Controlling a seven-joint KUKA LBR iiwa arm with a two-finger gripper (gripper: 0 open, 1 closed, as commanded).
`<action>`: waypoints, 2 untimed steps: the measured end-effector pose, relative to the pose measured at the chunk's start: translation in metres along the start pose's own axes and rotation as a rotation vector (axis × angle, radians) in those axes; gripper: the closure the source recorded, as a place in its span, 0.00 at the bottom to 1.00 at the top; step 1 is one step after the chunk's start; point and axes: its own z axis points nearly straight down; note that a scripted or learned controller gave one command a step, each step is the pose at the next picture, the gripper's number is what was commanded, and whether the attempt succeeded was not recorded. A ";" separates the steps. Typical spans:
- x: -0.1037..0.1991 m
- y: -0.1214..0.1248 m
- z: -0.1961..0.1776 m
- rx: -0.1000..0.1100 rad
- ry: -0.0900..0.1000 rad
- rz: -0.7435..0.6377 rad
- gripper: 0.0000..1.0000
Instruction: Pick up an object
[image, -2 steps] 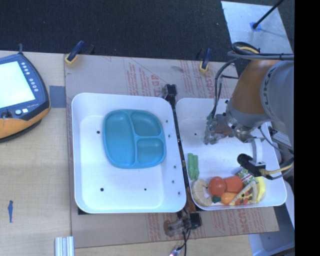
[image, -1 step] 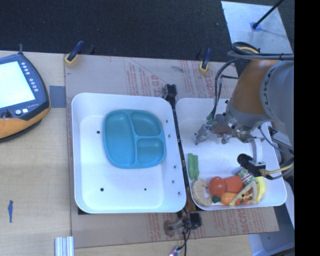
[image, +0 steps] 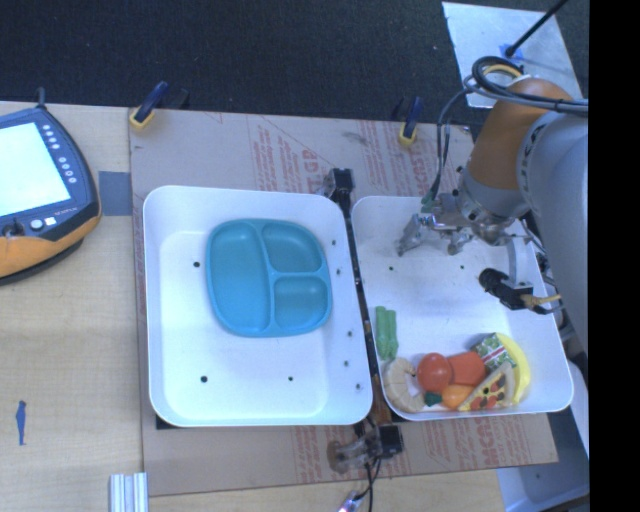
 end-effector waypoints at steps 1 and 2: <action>0.041 -0.049 0.000 0.002 -0.001 -0.003 0.00; 0.039 -0.049 -0.010 0.005 -0.001 -0.005 1.00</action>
